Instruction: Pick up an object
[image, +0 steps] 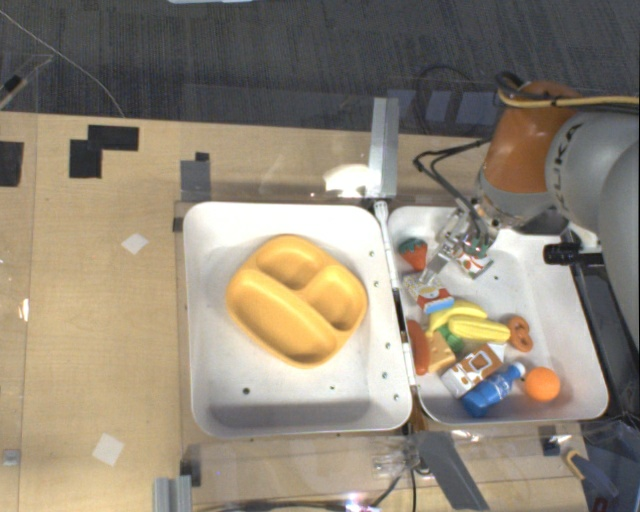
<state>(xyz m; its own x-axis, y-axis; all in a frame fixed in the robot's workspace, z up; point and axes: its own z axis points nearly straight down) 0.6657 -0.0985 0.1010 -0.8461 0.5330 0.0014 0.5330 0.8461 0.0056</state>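
- Camera view: two white bins side by side on a wooden bench, left bin (205, 330) and right bin (585, 340).
- Left bin: one item, a yellow three-section plate (296, 298), sitting about centre, tilted a bit.
- Right bin: a cluster of small toys, mostly along its left and lower part.
- Count, as far as I can tell: one strawberry-like red piece with green top (412, 250) near the upper left corner of the bin; one banana (468, 323); one brown pretzel-shaped piece (518, 332) just right of the banana; one orange ball (541, 384) at lower right; one blue bottle (492, 391) beside the ball; one small brown-and-white box (470, 368) touching the bottle; one red-orange piece (420, 350) by the bin's left wall; one small red-and-white item (432, 297) above the banana. The pile overlaps, so the exact count is unsure.
- One arm (560, 150), grey with orange band, comes in from the right over the upper part of the right bin.
- Gripper (440, 262): pointing down-left, tip just right of the strawberry piece and above the red-and-white item. Fingers too small and cluttered; can't tell whether they're apart or closed, or gripping anything.
- A small red-and-white card-like bit (473, 262) lies right beside the gripper body.
- Black tape marks (100, 150) on the bench at upper left.
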